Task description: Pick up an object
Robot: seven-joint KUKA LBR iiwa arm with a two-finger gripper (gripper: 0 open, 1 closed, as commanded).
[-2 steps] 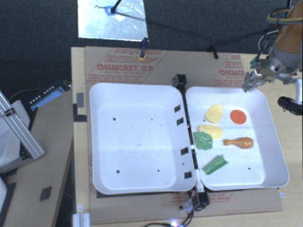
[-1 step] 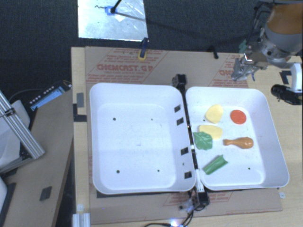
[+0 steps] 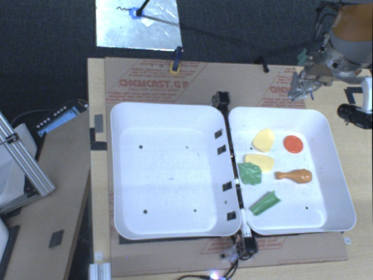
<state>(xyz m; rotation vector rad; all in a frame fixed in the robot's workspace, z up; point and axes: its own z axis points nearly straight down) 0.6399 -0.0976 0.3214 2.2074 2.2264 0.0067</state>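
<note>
We see the gripper above the right bin's far rim (spread or pressed together, we cannot tell); the toys lie bunched, so a descent may nudge neighbours.

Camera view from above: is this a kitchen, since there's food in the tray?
Probably a robot lab, not a kitchen. The food looks like plastic toys, lying in a white bin on a cardboard-covered bench, with a robot gripper hanging above.

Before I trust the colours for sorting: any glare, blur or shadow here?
Camera view: even light and soft shadows in the right bin; the toys are slightly soft but distinct; glare on the silver sheet up top; the pincer is blurred.
</note>
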